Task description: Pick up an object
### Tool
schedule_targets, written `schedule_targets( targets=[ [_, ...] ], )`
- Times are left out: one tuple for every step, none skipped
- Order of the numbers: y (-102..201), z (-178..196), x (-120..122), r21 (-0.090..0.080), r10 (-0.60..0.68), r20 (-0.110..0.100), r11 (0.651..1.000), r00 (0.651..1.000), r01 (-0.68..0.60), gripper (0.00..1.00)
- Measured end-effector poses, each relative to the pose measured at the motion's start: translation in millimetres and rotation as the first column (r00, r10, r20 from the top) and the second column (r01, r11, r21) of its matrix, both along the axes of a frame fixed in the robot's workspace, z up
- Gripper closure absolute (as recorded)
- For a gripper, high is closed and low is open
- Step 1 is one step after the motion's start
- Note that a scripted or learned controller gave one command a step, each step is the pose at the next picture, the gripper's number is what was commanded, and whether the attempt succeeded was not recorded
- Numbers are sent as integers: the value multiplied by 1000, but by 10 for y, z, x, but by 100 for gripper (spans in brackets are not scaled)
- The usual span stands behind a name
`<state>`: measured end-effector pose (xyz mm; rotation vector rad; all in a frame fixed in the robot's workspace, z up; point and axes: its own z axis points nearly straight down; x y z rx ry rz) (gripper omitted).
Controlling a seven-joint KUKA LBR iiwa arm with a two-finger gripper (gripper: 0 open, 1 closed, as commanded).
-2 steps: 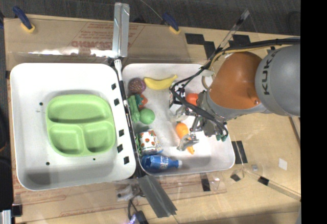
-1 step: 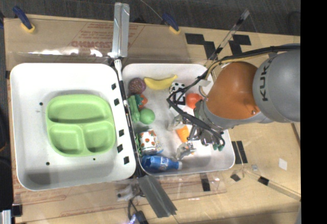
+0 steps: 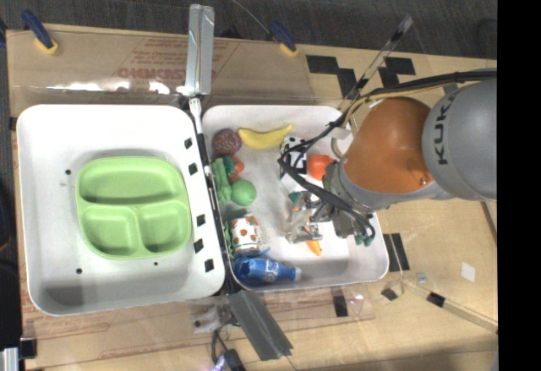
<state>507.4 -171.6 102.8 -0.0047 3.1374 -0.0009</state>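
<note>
My gripper (image 3: 304, 219) reaches down into the right bin (image 3: 372, 264), near its middle, under the arm's orange band. A small orange piece (image 3: 314, 248) lies just below it, touching or nearly so; I cannot tell which. Left of the gripper lie a green round fruit (image 3: 243, 192), a patterned can (image 3: 245, 233) and a blue bottle (image 3: 264, 270). A yellow banana (image 3: 264, 137) and a dark purple fruit (image 3: 226, 142) sit at the bin's far end. An orange-red object (image 3: 319, 166) shows beside the wrist. The arm hides the bin's right part.
The left bin (image 3: 42, 192) holds a green divided tray (image 3: 133, 206). A green stalk-like toy (image 3: 221, 179) lies along the wall between the bins. Black cables (image 3: 297, 160) loop off the wrist above the right bin.
</note>
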Motion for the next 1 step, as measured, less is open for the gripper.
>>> schedule_targets(
  targets=[
    [367,1071,430,-2,12,7,1000,1000,-12,100]
  ],
)
